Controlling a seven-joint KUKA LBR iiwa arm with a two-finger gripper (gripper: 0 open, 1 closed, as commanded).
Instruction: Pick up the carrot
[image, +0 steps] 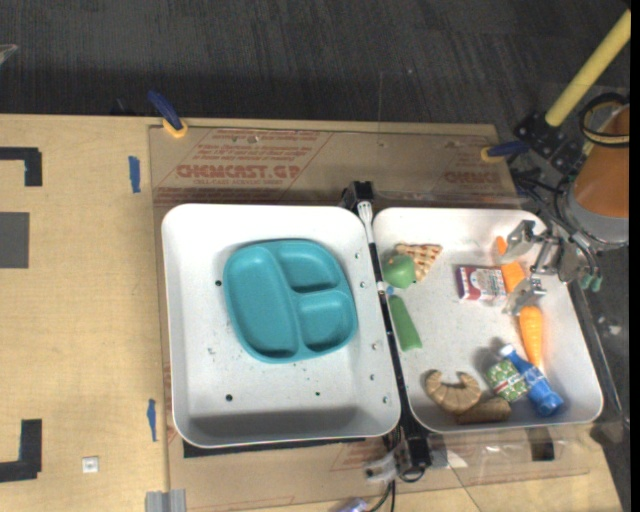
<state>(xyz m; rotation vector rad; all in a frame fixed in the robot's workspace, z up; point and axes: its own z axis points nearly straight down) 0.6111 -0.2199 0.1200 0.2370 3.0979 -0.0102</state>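
Observation:
The carrot (532, 334) is orange and lies lengthwise on the floor of the right white bin (440, 350), near its right wall. My gripper (527, 264) reaches in from the right and hangs just beyond the carrot's far end, over a small orange piece (512, 275). Its metal fingers (519, 239) stand open, and the carrot is not between them. The arm's orange band (605, 180) shows at the right edge.
The right bin also holds a red and white packet (480, 283), a waffle wedge (420, 258), a green fruit (400, 271), a green stick (405, 322), a croissant (455, 390) and a blue bottle (527, 380) right beside the carrot's tip. A teal divided plate (290, 298) lies in the left bin (200, 380).

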